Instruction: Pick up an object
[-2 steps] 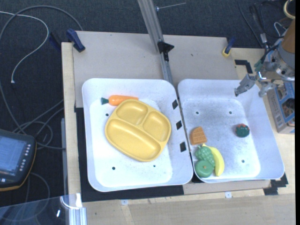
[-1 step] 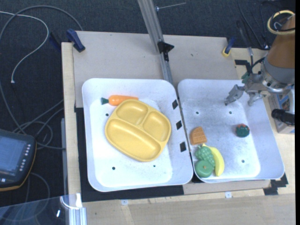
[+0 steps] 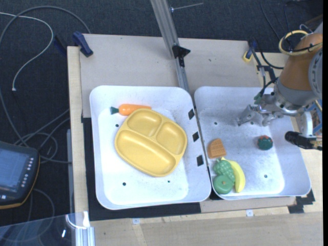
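Your jaws [image 3: 245, 118] hang low over the right bin's [image 3: 294, 188] upper floor; whether they are apart or together you cannot tell. The nearest candidate, a small green-and-red toy [image 3: 265, 143], lies just beside them, with space around it for a clean approach.

A pale wooden counter [image 3: 128, 60] carries two shallow white bins side by side, their inner edges touching near the counter's middle. The left bin [image 3: 102, 188] sits toward the front-left corner; the right bin [image 3: 287, 183] reaches almost to the front-right corner. Blue clamps [image 3: 82, 43] grip the back-left corner and the back edge toward the right.
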`<state>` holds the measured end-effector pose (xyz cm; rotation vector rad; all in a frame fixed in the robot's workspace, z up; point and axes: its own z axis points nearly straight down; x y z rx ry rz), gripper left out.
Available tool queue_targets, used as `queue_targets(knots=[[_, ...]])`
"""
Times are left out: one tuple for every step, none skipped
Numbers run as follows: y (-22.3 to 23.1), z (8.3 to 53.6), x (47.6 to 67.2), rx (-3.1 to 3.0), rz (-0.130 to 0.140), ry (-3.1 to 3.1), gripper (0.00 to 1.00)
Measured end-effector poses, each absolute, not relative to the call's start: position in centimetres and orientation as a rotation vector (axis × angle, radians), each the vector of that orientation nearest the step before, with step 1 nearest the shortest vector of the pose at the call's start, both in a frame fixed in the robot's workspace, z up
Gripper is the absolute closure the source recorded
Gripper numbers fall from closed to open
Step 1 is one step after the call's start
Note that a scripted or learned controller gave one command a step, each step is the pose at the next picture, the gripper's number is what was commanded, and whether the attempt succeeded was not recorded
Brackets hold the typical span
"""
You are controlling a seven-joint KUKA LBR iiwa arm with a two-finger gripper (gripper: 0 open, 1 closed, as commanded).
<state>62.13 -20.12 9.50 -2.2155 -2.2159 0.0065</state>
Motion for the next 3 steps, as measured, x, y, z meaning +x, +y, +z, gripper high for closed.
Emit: queue_targets(knots=[[-20.1, 11.1, 62.4, -2.221, -0.003, -2.222, 1.0], [-19.6, 17.2, 63.4, -2.224, -0.007, -2.23, 1.0], [-19.8, 23.7, 63.5, -2.226, -0.007, -2.23, 1.0]])
